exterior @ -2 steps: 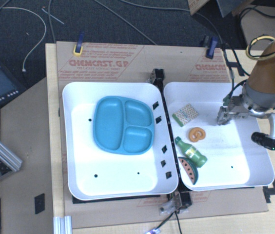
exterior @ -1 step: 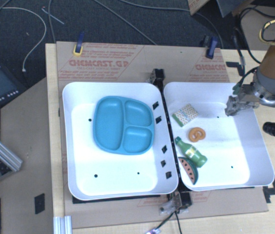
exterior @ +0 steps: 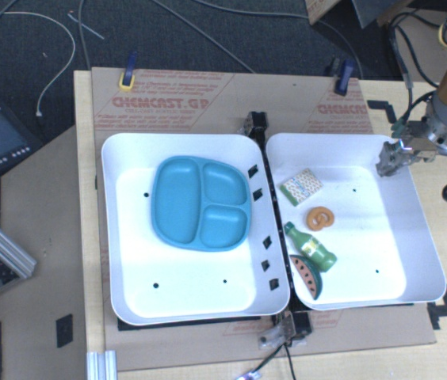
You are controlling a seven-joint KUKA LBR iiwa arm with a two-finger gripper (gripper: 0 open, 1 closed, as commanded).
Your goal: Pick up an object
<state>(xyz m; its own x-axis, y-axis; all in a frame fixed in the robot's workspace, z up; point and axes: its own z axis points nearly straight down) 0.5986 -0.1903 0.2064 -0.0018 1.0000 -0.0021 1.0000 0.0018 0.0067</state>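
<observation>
Orange pretzel [exterior: 319,218] lies mid right bin [exterior: 414,236], well left and nearer than gripper [exterior: 391,161]; finger state indiscernible.

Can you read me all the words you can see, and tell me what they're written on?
"CHEMCAST GP" in red, on the brown paper-covered board behind the left bin.
The same red print, upside down, on the board behind the right bin: too blurred to read.
Smaller red lines around both: too small to read.
</observation>
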